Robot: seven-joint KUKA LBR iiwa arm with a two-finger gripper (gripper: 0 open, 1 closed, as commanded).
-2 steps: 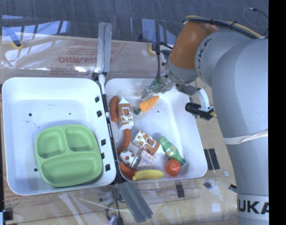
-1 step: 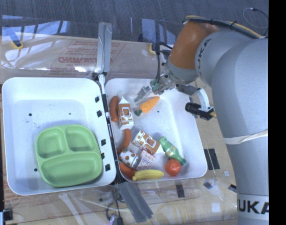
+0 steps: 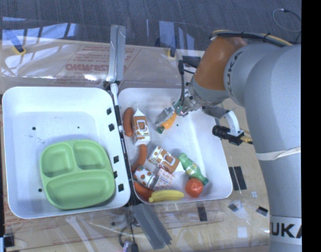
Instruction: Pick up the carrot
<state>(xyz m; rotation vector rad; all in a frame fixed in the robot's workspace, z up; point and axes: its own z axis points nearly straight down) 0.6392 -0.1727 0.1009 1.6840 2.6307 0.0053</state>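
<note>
The carrot (image 3: 169, 122), small and orange with a green leafy end pointing down-left, is tilted in the upper middle of the right bin (image 3: 213, 140). My gripper (image 3: 177, 111) reaches in from the right under the orange wrist band and sits right on the carrot's upper end. The orange tip shows between the two metal fingers, so the gripper is shut on it. Whether the carrot's green end still touches the bin floor I cannot tell.
Left of the carrot are a sausage (image 3: 128, 121) and a small carton (image 3: 141, 130). Lower in the right bin lie another sausage (image 3: 142, 155), snack boxes (image 3: 163, 161), a green bottle (image 3: 192, 168), a tomato (image 3: 193, 187) and a banana (image 3: 166, 196). A green divided plate (image 3: 76, 173) rests in the left bin (image 3: 23, 114).
</note>
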